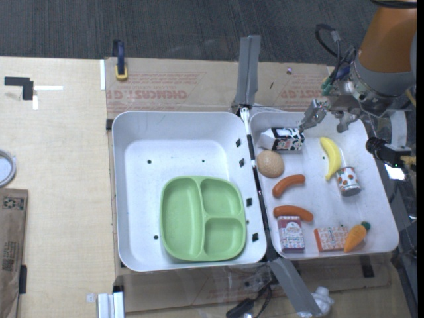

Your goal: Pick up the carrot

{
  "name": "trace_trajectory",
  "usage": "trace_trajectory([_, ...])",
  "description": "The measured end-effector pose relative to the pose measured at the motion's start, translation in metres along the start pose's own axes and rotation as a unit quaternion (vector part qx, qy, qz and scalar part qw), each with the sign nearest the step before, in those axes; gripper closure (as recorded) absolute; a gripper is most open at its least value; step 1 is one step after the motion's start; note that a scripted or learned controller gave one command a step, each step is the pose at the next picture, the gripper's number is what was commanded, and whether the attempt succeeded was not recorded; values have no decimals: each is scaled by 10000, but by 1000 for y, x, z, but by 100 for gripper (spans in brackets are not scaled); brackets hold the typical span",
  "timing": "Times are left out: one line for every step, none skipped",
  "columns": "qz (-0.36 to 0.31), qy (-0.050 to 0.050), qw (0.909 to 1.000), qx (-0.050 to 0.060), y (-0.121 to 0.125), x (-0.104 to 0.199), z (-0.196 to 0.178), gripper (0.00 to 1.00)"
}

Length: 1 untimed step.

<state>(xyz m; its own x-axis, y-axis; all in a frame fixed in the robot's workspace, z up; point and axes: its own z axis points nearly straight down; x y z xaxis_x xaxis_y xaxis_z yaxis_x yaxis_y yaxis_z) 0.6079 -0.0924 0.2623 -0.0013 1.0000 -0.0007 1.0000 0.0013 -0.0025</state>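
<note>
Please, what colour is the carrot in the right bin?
Orange with a green top, seen in the camera view.

arm: grey body | orange band above wrist | black cables alongside | pincer: grey metal

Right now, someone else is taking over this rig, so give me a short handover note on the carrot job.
Gripper: up at the far edge of the right white bin, near the small black-and-white carton; it holds nothing, and whether it is open or shut cannot be told.
Small orange carrot with a green top: lying in the near right corner of that bin, beside the red snack packet, far from the gripper.
Done: nothing yet; the carrot is untouched.
Left: bring the gripper across to the carrot, grasp it, lift it.
</note>
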Motion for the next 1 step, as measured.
trace_trajectory([-1,-3,10000,7,0,-1,-8,100])
